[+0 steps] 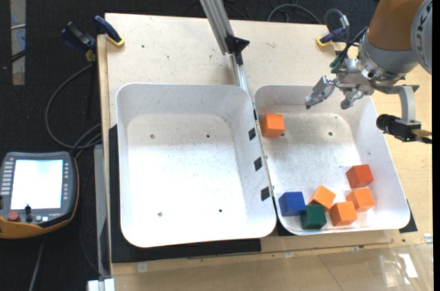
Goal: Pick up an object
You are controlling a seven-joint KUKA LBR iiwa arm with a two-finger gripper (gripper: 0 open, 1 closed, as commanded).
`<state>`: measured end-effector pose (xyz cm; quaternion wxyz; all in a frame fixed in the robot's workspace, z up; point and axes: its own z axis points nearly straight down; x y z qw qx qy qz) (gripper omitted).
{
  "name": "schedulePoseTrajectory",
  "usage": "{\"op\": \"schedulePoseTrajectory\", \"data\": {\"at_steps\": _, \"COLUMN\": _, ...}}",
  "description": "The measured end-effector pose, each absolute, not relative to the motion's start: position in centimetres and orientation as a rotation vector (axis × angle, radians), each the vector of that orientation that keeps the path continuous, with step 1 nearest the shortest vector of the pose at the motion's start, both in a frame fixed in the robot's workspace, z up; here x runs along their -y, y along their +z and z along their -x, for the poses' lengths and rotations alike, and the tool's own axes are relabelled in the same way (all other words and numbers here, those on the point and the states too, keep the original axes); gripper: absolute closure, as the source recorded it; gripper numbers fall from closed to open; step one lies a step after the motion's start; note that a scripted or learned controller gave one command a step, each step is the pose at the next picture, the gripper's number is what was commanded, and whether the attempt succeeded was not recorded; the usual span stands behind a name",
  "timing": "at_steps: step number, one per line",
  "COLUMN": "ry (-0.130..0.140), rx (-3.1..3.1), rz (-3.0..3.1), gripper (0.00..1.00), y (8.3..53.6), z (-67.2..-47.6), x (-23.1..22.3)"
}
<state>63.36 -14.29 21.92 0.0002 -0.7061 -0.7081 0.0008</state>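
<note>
Jaws (333,96) spread wide, nothing between.

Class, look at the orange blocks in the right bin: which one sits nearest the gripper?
The lone orange cube by the bin's left wall, apart from the cluster at the near edge, lies closest to the gripper.

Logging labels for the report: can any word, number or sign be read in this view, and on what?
None can be read.
Pendant: screen glows blank white; its buttons are too small to read.
Blocks, such as the lone orange block: plain faces.
Black tabs on the bin divider: no marks.
</note>
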Motion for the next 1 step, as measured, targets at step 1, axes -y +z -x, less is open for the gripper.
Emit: {"op": "schedulePoseTrajectory", "data": {"at_steps": 1, "ry": -0.002, "rx": 2.23, "rz": 2.213, "gripper": 0.0, "y": 19.39, "z": -66.04, "x": 9.17}}
